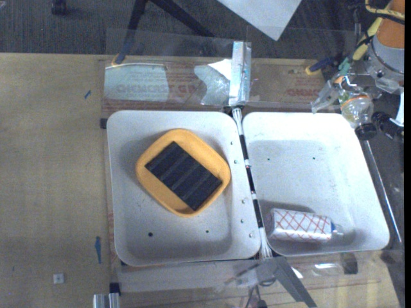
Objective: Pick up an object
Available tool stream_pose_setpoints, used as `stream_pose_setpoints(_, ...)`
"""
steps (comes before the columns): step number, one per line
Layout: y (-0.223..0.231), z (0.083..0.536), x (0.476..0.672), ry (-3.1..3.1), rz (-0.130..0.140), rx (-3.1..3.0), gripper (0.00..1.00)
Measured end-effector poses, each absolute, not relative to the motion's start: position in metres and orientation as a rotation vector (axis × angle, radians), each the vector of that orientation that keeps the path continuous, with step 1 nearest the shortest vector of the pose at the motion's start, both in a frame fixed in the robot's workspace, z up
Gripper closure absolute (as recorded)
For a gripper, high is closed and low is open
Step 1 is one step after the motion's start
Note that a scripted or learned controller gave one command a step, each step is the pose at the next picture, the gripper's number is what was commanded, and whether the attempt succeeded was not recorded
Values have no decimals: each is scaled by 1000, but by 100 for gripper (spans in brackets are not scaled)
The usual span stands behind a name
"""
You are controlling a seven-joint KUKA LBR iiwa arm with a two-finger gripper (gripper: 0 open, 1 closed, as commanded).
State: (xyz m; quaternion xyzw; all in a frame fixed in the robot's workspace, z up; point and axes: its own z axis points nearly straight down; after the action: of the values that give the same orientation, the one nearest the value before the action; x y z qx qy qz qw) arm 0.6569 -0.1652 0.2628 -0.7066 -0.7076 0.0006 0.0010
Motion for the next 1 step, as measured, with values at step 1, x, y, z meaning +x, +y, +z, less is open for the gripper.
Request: stream_pose_setpoints(1,-37,184,645,-2359,2,-2073,0)
